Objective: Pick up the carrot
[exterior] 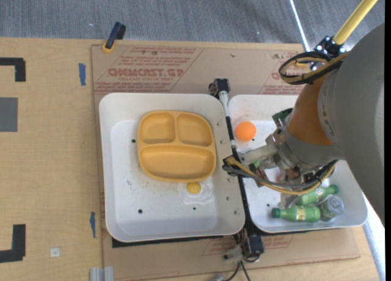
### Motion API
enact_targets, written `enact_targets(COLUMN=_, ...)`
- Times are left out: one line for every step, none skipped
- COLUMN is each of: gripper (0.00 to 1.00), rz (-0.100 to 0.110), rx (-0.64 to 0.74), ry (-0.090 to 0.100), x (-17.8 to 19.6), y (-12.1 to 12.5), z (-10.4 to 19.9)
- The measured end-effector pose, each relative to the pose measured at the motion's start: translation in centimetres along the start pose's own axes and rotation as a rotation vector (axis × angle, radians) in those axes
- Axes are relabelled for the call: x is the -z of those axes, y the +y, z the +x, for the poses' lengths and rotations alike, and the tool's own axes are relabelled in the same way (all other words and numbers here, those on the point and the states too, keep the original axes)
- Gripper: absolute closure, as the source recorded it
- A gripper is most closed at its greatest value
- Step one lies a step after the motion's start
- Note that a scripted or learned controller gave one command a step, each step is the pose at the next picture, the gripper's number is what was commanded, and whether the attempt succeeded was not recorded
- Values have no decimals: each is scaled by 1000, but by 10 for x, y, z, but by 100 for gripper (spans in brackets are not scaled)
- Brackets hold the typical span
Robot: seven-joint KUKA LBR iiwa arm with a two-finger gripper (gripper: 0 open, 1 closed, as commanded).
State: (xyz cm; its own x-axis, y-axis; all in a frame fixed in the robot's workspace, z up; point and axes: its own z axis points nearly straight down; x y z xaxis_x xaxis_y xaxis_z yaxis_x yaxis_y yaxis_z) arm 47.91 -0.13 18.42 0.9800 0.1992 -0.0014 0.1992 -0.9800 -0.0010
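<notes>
At the near edge of the right bin [264, 104], two green bottles [300, 213] lie on their sides, one just behind the other, close to the near right corner. Right above them hangs the gripper [292, 173], under the arm's [333, 112] bulky wrist and its loops of cable. From this angle I cannot tell whether it is open or closed, and nothing can be seen held in it.

I cannot tell where the carrot lies. The arm covers the middle and right of this bin, so my guess is that it sits beneath the wrist. Its long axis, and which way it lies from the gripper, cannot be read.

Farther back and to the left, an orange ball [245, 131] rests near the wall between the bins, apart from the gripper. It is round, so it is not the target.

In the left bin [116, 151], a toy egg [193, 188] touches the near edge of a yellow divided plate [176, 145]. Both are well away from the arm.
</notes>
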Motion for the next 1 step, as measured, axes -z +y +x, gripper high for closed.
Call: enact_targets(gripper=0, rz=-1, rx=12, ry=1, x=0, y=9, z=12)
